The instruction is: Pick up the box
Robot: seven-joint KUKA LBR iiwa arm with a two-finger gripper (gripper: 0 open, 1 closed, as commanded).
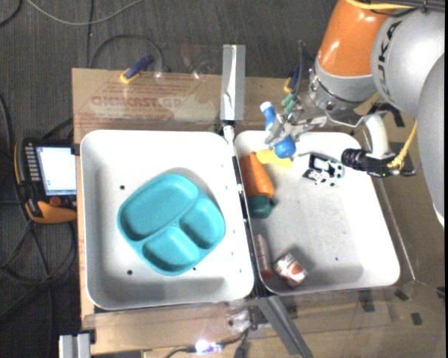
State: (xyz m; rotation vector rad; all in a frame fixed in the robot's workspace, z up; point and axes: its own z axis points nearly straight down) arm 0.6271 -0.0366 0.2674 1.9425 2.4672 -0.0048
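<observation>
My gripper (281,136) hung at right bin's (373,271) back-left corner; couldn't tell its state. Box (322,172) lay just right, apart. Risk: grabbing blue bottle (278,134) or carrot (257,174) instead.

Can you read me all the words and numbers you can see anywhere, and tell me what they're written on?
Red lettering on the clear sheet behind the left bin: too faint and blurred to read.
Black letters on the arm: cut off, unreadable.
Screen of the handheld pendant: glowing, too small to read.
Small can: print too blurred.
</observation>
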